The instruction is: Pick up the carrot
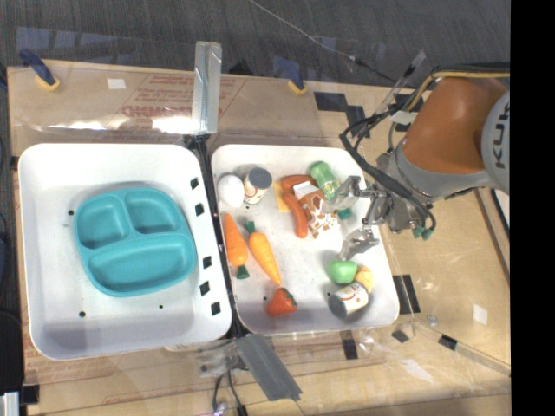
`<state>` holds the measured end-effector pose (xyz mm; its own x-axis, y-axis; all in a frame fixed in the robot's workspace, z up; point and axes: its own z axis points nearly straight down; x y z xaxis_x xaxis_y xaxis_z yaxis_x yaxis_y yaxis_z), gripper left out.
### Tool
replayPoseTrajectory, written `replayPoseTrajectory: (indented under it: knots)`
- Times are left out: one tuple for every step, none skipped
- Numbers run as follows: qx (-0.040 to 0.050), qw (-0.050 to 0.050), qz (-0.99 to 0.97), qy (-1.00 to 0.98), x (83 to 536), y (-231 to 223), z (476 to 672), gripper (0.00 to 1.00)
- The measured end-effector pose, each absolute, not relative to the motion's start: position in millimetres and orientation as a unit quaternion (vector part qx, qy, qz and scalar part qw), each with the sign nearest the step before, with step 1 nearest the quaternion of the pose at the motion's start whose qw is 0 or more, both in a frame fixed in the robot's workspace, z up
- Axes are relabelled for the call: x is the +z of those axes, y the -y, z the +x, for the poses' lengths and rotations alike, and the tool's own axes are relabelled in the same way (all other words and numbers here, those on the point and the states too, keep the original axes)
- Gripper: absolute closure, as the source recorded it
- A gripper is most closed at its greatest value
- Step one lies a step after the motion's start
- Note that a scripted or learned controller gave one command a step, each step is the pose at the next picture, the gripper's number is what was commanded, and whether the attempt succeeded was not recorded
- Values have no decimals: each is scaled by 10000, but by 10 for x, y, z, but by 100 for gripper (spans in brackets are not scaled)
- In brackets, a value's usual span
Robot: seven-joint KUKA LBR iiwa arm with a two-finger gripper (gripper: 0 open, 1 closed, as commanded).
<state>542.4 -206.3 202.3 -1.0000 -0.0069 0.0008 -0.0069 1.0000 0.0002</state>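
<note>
Glossy plastic carrot (264,256), matt tray (134,239)

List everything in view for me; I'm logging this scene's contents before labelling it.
bins: two, white, side by side on the bench
divided plate: one, teal, left bin
carrots: two, orange, right bin's left side
egg: one, white, right bin's top left
strawberry: one, red, right bin's bottom edge
sausage: one, red-orange, right bin's middle
green pieces: two, one top, one lower right
arm: one, grey and orange, from the right
gripper: one, metal, open above right bin

The arm (460,137) is cut off at the right edge; the pincer (357,219) looks blurred
</note>
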Motion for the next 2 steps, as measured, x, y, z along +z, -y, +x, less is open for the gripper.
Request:
replayPoseTrajectory:
  knots:
    - [-15, 25, 114, 9999, 1357, 1483, 5007, 0]
    - [26, -171, -832, 9964, 1169, 1239, 4981, 0]
